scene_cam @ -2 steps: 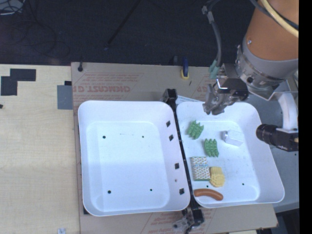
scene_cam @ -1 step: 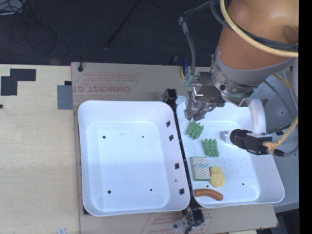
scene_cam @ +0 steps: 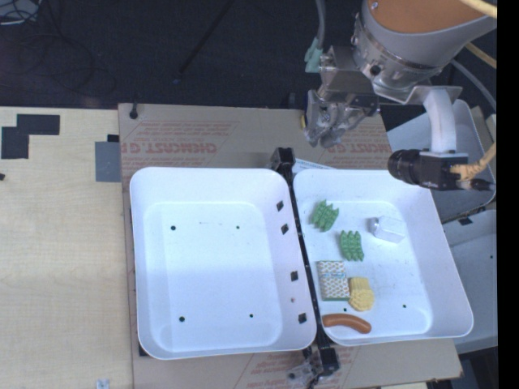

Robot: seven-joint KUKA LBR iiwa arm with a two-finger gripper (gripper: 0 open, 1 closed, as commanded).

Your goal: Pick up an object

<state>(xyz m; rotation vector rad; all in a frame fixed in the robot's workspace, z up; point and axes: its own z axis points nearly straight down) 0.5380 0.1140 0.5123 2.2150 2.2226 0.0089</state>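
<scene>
Nothing is picked yet: the gripper (scene_cam: pixel 328 134) (jaws' state unclear) hangs at twelve o'clock above the right bin (scene_cam: pixel 438 254), its toys untouched.

Bright overhead light; mild glare on left bin (scene_cam: pixel 154 217); dark, murky background; slightly soft focus.

The gripper (scene_cam: pixel 328 128) hangs above the bench behind the right bin (scene_cam: pixel 442 258), holding nothing visible. That bin holds 2 green ridged pieces (scene_cam: pixel 325 215) (scene_cam: pixel 351 244), a small clear block (scene_cam: pixel 387 229), a patterned packet (scene_cam: pixel 332 279) touching a yellow corn piece (scene_cam: pixel 360 293), and a sausage (scene_cam: pixel 347 323) near the front wall. The left bin (scene_cam: pixel 146 258) lies beside it.
</scene>
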